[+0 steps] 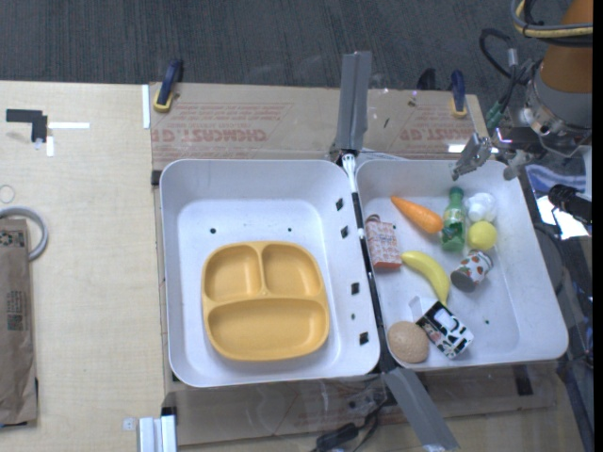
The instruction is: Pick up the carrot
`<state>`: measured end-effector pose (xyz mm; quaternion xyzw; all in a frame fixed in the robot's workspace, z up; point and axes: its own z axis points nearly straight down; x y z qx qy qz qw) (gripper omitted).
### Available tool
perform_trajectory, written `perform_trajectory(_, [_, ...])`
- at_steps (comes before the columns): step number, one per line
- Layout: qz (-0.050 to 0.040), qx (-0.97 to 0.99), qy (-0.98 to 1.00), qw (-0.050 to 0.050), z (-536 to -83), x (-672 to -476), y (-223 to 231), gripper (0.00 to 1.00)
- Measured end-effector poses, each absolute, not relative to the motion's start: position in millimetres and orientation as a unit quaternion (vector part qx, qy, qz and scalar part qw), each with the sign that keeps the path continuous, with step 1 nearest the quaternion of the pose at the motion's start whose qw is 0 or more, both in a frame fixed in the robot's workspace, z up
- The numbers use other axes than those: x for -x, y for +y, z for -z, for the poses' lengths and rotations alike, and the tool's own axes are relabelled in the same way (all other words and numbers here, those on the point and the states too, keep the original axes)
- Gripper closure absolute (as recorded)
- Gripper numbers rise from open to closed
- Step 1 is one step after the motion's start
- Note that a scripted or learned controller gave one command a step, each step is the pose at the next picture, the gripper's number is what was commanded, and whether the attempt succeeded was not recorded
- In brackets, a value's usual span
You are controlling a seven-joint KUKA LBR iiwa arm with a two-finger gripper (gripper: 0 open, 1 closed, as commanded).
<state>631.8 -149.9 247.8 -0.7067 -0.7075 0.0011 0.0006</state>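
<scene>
Cow-print carton (pixel 445 330), carrot (pixel 417 214), cardboard (pixel 231 132) lettering perhaps "CHEMCAST"

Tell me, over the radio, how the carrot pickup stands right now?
Gripper above right bin's far edge, holding nothing. Carrot lying untouched in that bin. Green bottle close beside it; banana nearer the camera.

Left bin (pixel 179 252) — a yellow plate (pixel 266 301) sits in it. Right bin (pixel 528 318) is crowded — banana (pixel 428 273), green bottle (pixel 454 220), yellow ball (pixel 481 235), a can (pixel 382 243), brown roll (pixel 408 342).
</scene>
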Motion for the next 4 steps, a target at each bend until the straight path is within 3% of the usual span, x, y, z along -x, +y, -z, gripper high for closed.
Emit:
perform_trajectory(1, [0.0003,0.623,-0.782,-0.002,-93,-659.6,-140,0.00])
perform_trajectory(2, [-0.0025,0.623,-0.782,0.001,-101,-657.8,-141,1.00])
perform_trajectory(3, [-0.0029,0.658,-0.753,0.007,-91,-656.8,-166,1.00])
perform_trajectory(4, [0.0000,0.617,-0.787,-0.001,-205,-643.3,-135,1.00])
